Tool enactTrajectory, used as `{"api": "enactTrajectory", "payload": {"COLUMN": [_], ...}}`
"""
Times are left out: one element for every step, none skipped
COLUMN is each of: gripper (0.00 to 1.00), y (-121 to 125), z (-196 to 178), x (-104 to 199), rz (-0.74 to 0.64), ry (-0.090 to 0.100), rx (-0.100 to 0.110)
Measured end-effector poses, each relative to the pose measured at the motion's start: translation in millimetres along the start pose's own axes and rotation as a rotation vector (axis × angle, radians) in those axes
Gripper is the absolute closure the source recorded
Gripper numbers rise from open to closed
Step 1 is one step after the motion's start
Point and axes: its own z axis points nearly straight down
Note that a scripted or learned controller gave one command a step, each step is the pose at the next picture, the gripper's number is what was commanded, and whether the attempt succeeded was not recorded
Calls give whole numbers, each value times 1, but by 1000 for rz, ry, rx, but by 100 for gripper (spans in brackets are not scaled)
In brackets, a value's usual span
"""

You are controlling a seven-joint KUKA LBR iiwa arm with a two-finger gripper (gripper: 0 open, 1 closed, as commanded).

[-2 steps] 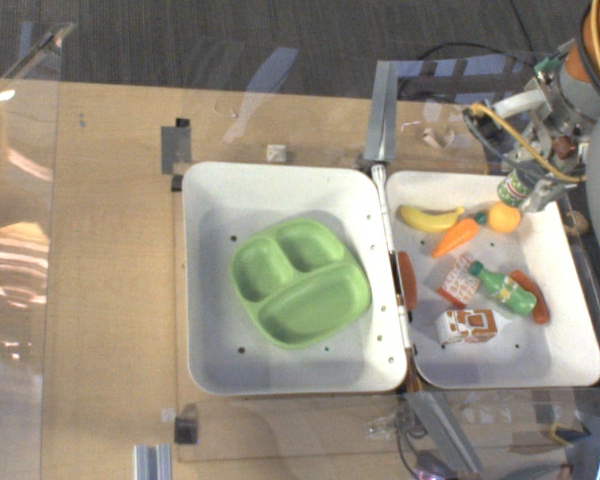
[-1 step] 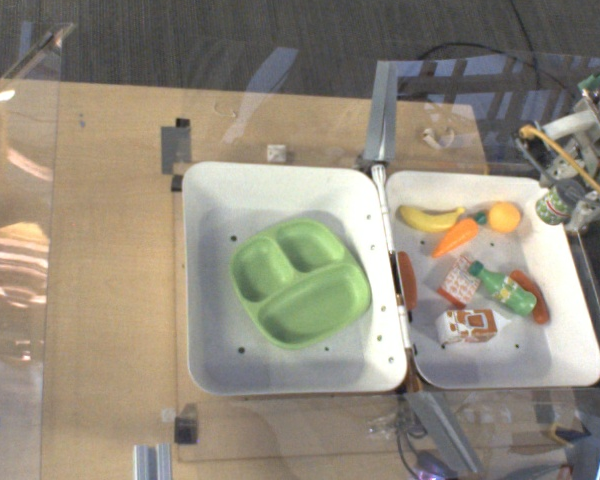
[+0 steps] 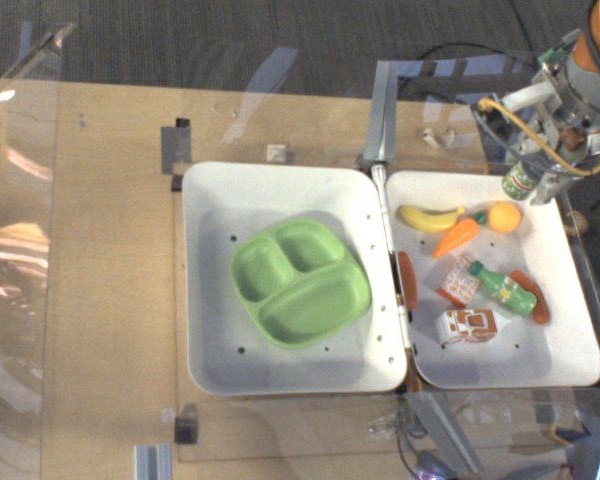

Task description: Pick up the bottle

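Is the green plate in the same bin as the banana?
No: the green plate lies in the left bin, the banana in the right bin.

arm: grey KUKA arm with orange band [image 3: 588,53], entering from upper right corner | wrist: angled down and leftward, looped by yellow cable | gripper: two-finger gripper [image 3: 533,180], raised at the right bin's far right corner, clamped on a small green-and-white bottle [image 3: 523,180]
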Motion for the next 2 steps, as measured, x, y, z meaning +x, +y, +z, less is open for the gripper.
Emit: {"api": "enactTrajectory", "payload": {"gripper": [100,100], "y": [42,-13], "z": [-1,8], "x": [-28,1], "rz": [42,42], "ry": [0,3], "rx": [0,1]}}
